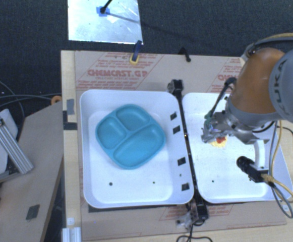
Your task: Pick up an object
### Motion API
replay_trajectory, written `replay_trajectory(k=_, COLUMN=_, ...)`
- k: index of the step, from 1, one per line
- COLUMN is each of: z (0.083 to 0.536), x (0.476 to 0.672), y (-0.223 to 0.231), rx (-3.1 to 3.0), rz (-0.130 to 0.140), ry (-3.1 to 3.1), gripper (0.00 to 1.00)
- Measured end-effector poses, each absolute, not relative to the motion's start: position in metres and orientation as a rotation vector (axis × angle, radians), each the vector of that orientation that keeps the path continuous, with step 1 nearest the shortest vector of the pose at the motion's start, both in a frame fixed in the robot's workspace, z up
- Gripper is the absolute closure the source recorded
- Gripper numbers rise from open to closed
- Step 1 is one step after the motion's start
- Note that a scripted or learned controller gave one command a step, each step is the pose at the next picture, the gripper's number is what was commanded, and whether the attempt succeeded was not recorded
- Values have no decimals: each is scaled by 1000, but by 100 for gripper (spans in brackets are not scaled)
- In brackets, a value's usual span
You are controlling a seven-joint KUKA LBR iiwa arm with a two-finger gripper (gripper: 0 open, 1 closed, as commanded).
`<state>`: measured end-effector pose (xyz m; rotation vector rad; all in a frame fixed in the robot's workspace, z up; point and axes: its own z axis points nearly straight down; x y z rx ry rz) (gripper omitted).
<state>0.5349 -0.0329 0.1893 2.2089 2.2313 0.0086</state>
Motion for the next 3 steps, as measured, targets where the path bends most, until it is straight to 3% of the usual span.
replay_trajectory(k=1, z=184, x=485, y=7, rx=2216, rz=-1, ry=2233, gripper=100)
replay_trajectory(k=2, z=233, x=488, y=61, rx=2208, rz=11, ry=2231, gripper=100)
replay_trajectory(k=3, z=181, x=486, y=85, rx=2217, rz=-4, ry=2231, gripper=100)
